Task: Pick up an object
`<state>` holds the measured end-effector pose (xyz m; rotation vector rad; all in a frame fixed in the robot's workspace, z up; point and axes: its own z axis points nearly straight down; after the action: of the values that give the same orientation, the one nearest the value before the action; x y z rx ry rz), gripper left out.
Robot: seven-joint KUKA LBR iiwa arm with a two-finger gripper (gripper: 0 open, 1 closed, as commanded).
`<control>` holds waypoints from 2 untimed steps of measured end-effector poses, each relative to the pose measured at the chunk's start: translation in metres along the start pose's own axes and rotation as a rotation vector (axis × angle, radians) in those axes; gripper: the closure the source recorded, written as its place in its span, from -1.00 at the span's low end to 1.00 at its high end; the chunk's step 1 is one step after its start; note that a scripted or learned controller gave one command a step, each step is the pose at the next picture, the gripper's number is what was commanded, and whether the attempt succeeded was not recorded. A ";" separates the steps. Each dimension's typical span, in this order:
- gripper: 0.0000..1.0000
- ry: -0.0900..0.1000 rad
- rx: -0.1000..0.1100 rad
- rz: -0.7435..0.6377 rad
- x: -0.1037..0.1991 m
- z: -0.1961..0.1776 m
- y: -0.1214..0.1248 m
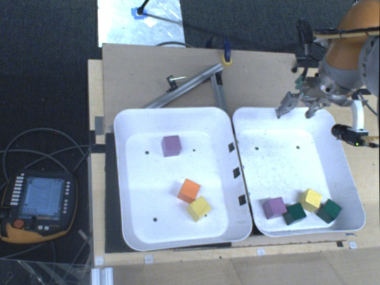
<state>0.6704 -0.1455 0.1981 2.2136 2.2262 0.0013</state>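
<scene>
You have the hand [298, 105] spread and holding nothing above the far rim of the right bin [350, 177], so the nearest candidates, the purple cube [274, 206] and its neighbours along that bin's near wall, lie well apart toward the camera.

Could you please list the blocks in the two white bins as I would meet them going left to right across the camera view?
Purple block → orange block → yellow block → second purple block → dark green block → second yellow block → second green block.
</scene>
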 end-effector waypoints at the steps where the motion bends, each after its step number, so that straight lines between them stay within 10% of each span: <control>1: -1.00 -0.001 0.000 0.000 0.000 0.000 0.000; 2: -1.00 0.000 0.004 0.004 -0.009 0.050 -0.005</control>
<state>0.6652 -0.1550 0.1483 2.2200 2.2234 -0.0033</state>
